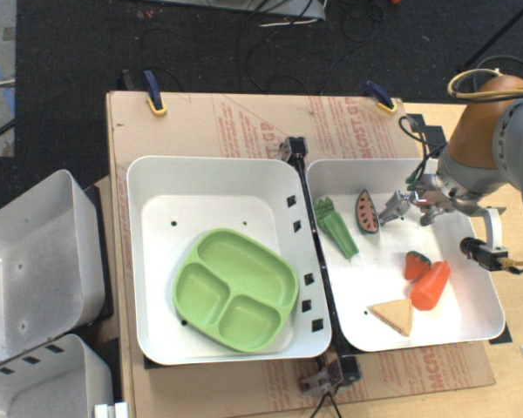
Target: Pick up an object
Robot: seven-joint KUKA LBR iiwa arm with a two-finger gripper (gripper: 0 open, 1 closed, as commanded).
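Camera view. Two shallow white bins stood side by side on a cardboard-covered bench, seen from above at a slant. The left bin held a green divided plate with three compartments, lying toward the near half of the bin.

The right bin held four toy food items. A green vegetable piece lay near the bin's left wall, angled toward the near side. A watermelon slice lay just to its right, apart from it. A red and orange carrot-like piece lay toward the middle right, and a tan wedge lay near the front wall, just beside the carrot piece's lower end.

The grey arm with its orange band reached in from the right over the far right part of the right bin. The gripper hung just right of the watermelon slice, with nothing visible between its fingers. Whether the fingers were apart or together could not be told from this angle.

Blue-and-yellow clamps gripped the bench's far edge. Another white bin stood off the bench at left.
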